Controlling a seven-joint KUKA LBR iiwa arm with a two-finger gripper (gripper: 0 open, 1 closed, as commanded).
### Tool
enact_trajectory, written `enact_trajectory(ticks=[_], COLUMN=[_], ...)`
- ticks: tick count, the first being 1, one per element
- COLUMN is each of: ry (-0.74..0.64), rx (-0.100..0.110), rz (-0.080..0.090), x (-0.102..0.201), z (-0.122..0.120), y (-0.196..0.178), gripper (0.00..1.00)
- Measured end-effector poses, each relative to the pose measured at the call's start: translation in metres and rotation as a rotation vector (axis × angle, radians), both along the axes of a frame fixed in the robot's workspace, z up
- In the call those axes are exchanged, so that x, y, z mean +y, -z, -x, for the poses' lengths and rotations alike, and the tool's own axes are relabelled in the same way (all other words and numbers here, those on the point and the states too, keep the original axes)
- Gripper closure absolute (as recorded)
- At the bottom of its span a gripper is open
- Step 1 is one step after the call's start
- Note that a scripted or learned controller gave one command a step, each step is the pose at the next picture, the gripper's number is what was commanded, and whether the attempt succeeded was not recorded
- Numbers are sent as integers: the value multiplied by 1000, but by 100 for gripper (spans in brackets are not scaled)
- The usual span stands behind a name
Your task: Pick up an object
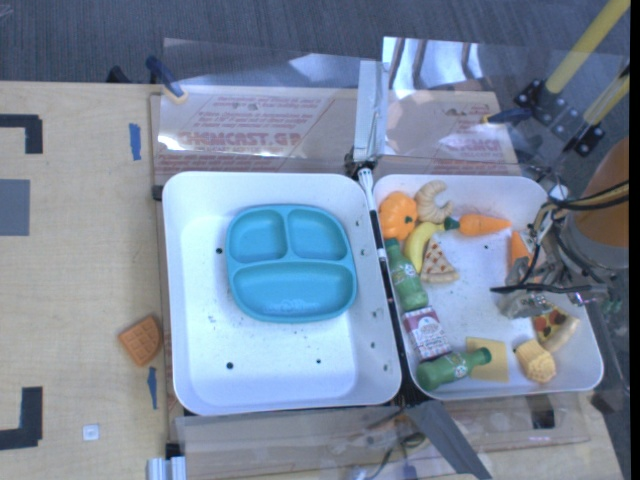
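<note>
Two shallow white bins sit side by side on a bench, seen from above at a slant. The left bin (190, 298) holds a blue divided plate (291, 262) with three compartments, lying flat near its middle. The right bin (480, 268) holds a scatter of toy food. Taking the plate as landmark: just right of it, past the shared bin wall, a green bottle (406, 278) lies lengthwise, with an orange pumpkin (397, 213) above it, a yellow banana (421, 240) and a pizza slice (437, 262) beside it, and a pale croissant (433, 199) further up. A carrot (480, 225), orange with a green top, lies further right of the plate, pointing right. Below and right of the plate are a red-and-white packet (427, 332), a second green bottle (446, 368), a yellow cheese wedge (489, 359) and a yellow corn piece (537, 362). The gripper (535, 293) sits far right of the plate, low over the right bin's floor, a dark tangle of cables and metal; whether its fingers are apart or together cannot be told. Just below the gripper lies a small pizza-like piece (553, 326), tan with red and green spots, close to the fingers but not visibly between them. A thin orange piece (517, 246) stands just above the gripper. A waffle (141, 340) lies on the bench left of the plate, outside the bins.
</note>
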State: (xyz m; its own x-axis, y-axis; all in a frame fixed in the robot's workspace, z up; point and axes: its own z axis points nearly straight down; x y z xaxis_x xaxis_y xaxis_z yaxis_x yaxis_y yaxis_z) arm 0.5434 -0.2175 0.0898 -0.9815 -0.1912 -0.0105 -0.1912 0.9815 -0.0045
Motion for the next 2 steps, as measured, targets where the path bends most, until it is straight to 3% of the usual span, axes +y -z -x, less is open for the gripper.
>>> enact_trajectory(ticks=[1,2], ry=[0,-116], rx=[1,-2], rz=[0,2], x=[0,-5], z=[0,-32], y=[1,1], gripper=[0,0])
